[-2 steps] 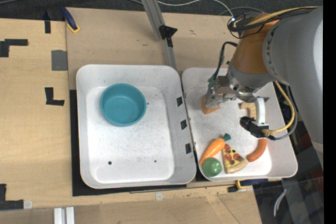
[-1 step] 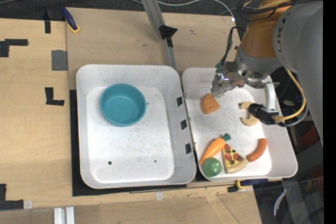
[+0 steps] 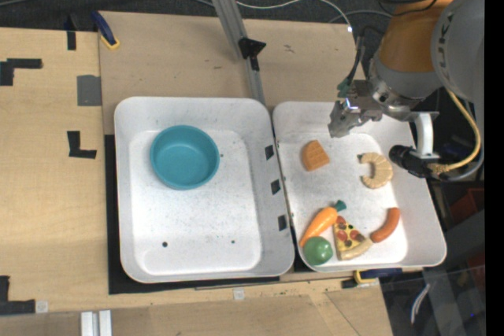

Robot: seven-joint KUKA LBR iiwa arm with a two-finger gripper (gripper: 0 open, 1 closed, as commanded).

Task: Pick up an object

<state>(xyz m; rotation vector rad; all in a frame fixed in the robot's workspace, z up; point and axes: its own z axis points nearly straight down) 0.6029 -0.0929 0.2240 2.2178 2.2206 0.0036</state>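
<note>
Approaching, nothing picked yet: I read this as the reach-in step over the right bin (image 3: 425, 252).

Nearest candidate is the orange bread-like piece (image 3: 315, 156), toward the right bin's far-left part, just below and left of the gripper (image 3: 344, 122), apart from it. Croissant (image 3: 376, 170) near the right edge; carrot (image 3: 320, 222), green ball (image 3: 317, 250), pizza slice (image 3: 350, 239) and sausage (image 3: 385, 225) clustered along the near edge. Blue bowl (image 3: 185, 157) sits in the left bin (image 3: 130, 248). I can't tell how the jaws stand. Next I'd need to centre over one piece, then descend.
</note>
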